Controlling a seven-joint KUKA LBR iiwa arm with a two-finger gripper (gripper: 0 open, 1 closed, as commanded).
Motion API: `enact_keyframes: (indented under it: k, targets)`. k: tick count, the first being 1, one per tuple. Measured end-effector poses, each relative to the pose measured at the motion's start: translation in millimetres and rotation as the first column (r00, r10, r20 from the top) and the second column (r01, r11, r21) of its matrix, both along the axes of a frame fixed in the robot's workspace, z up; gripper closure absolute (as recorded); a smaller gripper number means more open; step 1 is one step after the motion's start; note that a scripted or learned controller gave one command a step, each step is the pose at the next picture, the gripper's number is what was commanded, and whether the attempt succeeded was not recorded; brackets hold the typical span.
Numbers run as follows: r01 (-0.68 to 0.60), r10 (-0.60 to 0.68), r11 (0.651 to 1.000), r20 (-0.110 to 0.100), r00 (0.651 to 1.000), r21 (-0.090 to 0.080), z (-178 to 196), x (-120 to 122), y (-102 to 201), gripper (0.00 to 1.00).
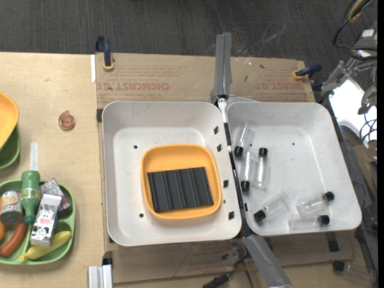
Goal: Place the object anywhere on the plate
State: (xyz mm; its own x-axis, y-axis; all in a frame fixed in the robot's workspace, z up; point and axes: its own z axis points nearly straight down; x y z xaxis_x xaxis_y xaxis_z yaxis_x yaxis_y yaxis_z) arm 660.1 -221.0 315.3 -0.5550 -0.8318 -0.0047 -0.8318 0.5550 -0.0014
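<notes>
Where the plate lies: an orange plate [180, 152] is seen in the left bin [120, 122], with a black ribbed insert [180, 189] laid flat across its middle.
Task objects: several clear vials [261, 168] with black caps are scattered in the right bin [327, 131], well apart from the plate; three are grouped near the wall shared by the bins, three more are strewn along the near edge.
Claw: whether it is released or clenched cannot be told.
Surface: both bins are set on a cardboard sheet [162, 77], which is pinned at its far edge by blue clamps [105, 50].
Left margin: a green tray [60, 245] of toy food, a green bottle [30, 194] among it, is placed on the wooden surface [48, 77].
</notes>
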Motion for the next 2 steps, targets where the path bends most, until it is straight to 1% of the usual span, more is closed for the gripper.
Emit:
enact_keyframes:
  k: [1,2]
  targets:
    - [-0.316,0.316,0.949,0.002,0.949,-0.001,1.6,0.0,0.0,0.00]
    - [-0.520,0.520,0.854,0.002,0.854,-0.002,-1.2,0.0,0.2,0.00]
